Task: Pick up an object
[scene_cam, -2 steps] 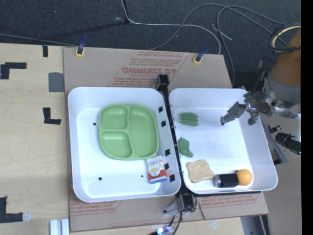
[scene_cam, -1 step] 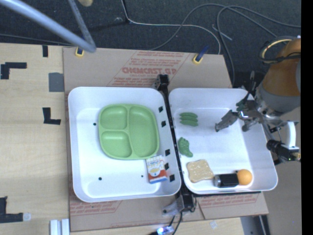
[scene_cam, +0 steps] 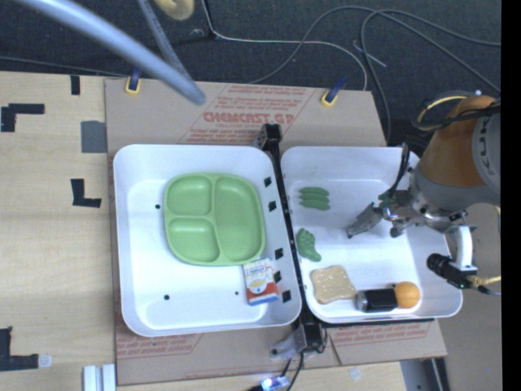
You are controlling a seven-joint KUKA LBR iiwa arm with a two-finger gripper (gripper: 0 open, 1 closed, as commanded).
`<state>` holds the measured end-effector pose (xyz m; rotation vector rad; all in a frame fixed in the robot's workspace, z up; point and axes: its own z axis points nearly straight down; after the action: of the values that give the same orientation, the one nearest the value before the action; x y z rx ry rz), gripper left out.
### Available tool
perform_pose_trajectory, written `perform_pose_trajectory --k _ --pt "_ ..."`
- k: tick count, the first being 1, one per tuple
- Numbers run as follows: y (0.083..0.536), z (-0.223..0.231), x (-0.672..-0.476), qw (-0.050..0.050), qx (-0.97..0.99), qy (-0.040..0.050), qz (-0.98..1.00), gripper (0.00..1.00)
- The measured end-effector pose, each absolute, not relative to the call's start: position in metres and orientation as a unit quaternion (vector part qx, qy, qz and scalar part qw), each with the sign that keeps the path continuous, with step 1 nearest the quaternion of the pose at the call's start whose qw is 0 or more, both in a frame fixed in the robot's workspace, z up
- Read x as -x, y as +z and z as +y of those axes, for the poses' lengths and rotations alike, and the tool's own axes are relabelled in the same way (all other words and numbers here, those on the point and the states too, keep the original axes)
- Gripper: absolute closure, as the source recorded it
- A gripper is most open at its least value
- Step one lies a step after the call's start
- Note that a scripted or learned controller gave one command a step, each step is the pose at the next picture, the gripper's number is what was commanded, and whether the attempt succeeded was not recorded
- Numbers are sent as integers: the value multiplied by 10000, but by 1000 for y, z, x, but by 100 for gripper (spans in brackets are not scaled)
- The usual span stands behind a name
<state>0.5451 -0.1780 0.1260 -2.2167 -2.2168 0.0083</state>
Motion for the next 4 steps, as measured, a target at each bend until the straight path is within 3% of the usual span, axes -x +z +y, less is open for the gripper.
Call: perform_pose_trajectory --k 1,2,4 --pt "84 -178 -545 -12 7067 7 -7075 0" --pt "96 -178 -546 -26 7067 1 -7075 100" --pt "204 -173 -557 -22 7066 -11 -7076 100"
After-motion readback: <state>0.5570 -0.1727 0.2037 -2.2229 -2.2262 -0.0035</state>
